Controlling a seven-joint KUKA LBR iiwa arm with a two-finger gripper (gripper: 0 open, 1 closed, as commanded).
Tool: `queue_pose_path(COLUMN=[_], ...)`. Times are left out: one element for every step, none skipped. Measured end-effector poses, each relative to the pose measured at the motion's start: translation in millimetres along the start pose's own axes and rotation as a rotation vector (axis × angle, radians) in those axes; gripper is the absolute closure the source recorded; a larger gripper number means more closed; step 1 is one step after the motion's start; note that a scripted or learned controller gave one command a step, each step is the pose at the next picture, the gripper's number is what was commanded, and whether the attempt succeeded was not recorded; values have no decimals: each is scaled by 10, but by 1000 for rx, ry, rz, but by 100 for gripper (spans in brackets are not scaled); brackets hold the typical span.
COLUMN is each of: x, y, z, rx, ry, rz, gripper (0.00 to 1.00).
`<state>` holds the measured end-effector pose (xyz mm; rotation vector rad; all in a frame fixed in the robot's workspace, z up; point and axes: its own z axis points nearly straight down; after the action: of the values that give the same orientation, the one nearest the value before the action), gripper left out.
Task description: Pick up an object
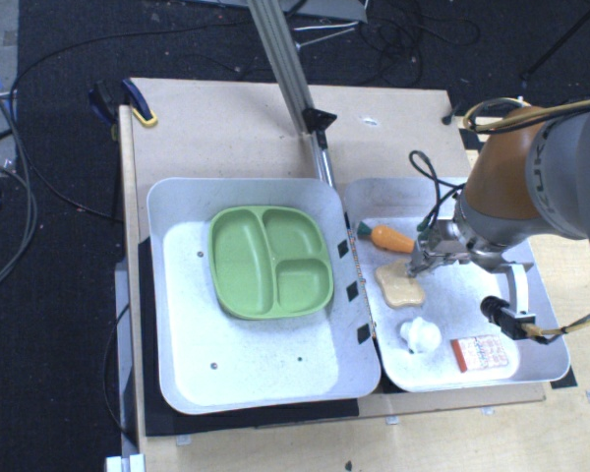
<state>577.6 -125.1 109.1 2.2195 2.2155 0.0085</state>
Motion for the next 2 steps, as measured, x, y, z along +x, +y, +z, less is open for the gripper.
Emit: queue_pose_path(x=[47, 65], y=[82, 117], z=[-462, -893], rx=[2, 2], ry=[-1, -1], rz=[-4, -4], gripper=[100, 100])
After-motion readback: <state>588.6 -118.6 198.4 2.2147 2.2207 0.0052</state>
